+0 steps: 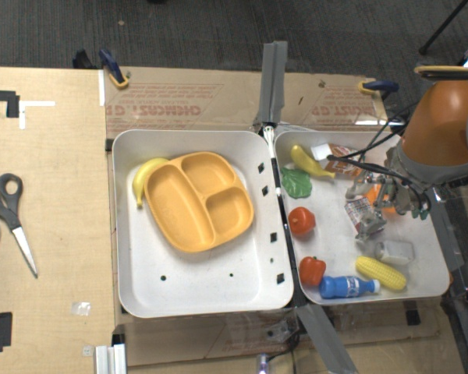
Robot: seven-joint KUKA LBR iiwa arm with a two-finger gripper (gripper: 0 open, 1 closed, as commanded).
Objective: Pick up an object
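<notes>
Camera view puts the likeliest target, a crumpled silvery packet (364, 216), in the right bin (433, 287), lying just below the hand (390, 197), which hangs low over that bin's upper right part; whether the hand is released or clenched cannot be told, since cables and wrist parts hide it. To do the pick well, the hand would best come straight down and centre on one item — the packet's foil looks slick and creased, so a grip across its bulk seems safer than at an edge. Nearby lie a yellow corn cob (381, 273), bumpy and rounded, apt to roll, and a pale grey block (395, 251) just above it. A blue bottle (348, 287) rests on its side at the front wall, beside a glossy red pepper (312, 270). Farther left are a smooth red tomato (301, 220), a green leafy piece (296, 183) and a curved yellow banana (310, 163). The left bin (195, 291) carries a matte orange divided plate (199, 201) — three compartments. Scissors (14, 216) lie on the bench (47, 162).
</notes>
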